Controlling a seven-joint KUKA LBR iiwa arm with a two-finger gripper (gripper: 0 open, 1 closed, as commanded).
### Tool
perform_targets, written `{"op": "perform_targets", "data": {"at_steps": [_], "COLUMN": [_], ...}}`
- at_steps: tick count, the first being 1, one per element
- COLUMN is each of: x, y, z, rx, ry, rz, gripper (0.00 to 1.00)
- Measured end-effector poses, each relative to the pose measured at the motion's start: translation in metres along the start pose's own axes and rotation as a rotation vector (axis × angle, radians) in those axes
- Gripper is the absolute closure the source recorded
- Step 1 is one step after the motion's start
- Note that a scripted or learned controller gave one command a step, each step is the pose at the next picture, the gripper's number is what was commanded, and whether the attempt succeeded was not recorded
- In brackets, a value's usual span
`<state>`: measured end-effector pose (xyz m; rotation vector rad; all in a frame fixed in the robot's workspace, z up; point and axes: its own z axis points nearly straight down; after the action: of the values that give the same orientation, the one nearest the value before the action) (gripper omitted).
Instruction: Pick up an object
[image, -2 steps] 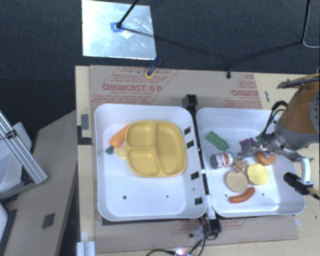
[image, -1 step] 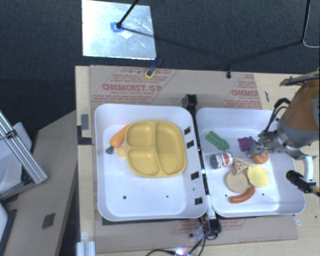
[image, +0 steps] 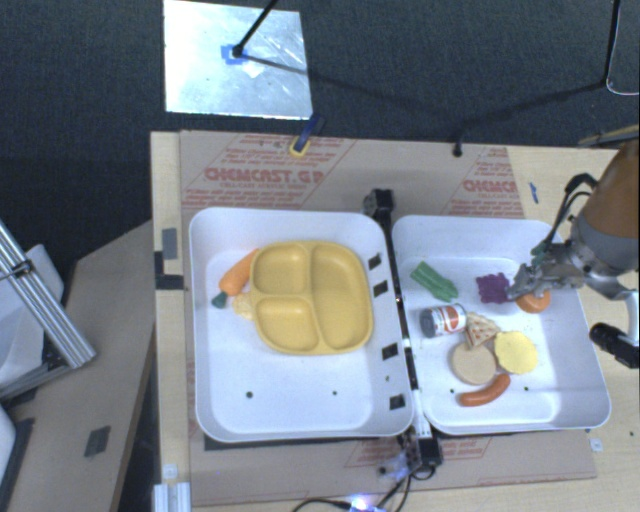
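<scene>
While pincer (image: 530, 283) hovers right of frame over small orange plastic slice (image: 535, 300), finger state unclear; slice looks light, stiff, slippery — grip across edges.

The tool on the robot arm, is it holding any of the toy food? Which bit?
Cannot be told. The tool is low in the right bin, touching an orange piece beside the purple grapes, but a real hold is too small to see.

The gripper (image: 528, 283) hangs over the right bin (image: 575, 400), beside purple grapes (image: 491, 288), touching an orange slice (image: 535, 300).
</scene>
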<state>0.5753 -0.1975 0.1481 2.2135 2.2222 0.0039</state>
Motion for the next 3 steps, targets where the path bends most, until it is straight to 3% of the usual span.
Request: {"op": "perform_targets", "data": {"at_steps": [1,2,3], "x": [0.000,0.000,0.059], "y": [0.012,0.014,0.030], "z": [-0.057,-0.078,-0.070], "rx": [-0.003,0.001,0.003], "ry": [-0.001,0.001,0.003], "rz": [-0.002,-0.001,-0.006], "gripper": [1.00,1.00,1.00]}}
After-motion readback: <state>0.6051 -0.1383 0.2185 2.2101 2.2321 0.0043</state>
